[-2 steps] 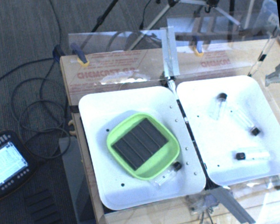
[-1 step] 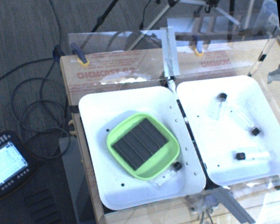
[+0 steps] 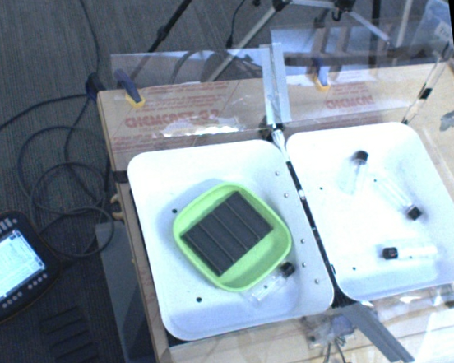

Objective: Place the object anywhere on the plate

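Sitting in the left bin was the green plate, turned at a slant and roughly at the bin's middle, closer to its right edge than its left. A dark ribbed slab lay flat inside the plate and covered most of its floor.

A small clear vial with a black cap lay on the left bin's floor just off the plate's near-right rim, toward the bin's near-right corner. It was not on the plate; whether it touched the rim could not be told.

The right bin held three more clear black-capped vials, all lying down and apart from one another. A far vial lay toward the bin's far-left corner, cap pointing to the far edge. A middle vial lay near the bin's centre at a slant, cap toward the near-right. A near vial lay along the near edge, cap toward the left. The glass bodies were faint against the white floor.

The two bins sat side by side, edges touching along the middle, on a wooden bench. A clear plastic wall stood at the bench's far edge. Off the bench's left edge, a lit handheld pendant lay on the grey floor beside loose black cables.
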`<state>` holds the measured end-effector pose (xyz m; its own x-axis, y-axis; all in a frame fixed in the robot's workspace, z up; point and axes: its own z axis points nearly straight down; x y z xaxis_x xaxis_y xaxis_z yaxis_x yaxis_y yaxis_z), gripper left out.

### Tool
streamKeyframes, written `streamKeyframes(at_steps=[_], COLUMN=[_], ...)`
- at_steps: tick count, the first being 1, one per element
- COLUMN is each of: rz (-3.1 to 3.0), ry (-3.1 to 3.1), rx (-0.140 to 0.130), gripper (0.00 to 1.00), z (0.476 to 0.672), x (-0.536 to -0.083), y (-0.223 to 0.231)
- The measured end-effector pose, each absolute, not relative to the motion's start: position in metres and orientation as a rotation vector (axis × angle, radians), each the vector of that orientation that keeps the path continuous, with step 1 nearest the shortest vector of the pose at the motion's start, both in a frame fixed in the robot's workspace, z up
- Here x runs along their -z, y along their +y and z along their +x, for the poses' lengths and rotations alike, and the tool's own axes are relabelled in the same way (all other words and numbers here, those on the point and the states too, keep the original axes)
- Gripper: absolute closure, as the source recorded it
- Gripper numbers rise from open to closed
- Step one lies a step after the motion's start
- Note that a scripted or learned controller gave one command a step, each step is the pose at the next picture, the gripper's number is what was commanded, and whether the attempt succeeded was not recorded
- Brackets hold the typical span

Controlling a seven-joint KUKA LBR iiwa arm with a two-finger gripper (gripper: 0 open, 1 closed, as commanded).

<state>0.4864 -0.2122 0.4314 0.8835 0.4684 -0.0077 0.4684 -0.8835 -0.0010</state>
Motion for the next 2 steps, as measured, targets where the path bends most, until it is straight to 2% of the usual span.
streamKeyframes(at_steps=[1, 2], rz=[3.125, 3.124], ry=[0.315, 0.314], rx=[0.014, 0.016], gripper=[0.0, 0.0], z=[0.4858, 0.4858], x=[-0.4311, -0.4312], y=[-0.2245, -0.2245])
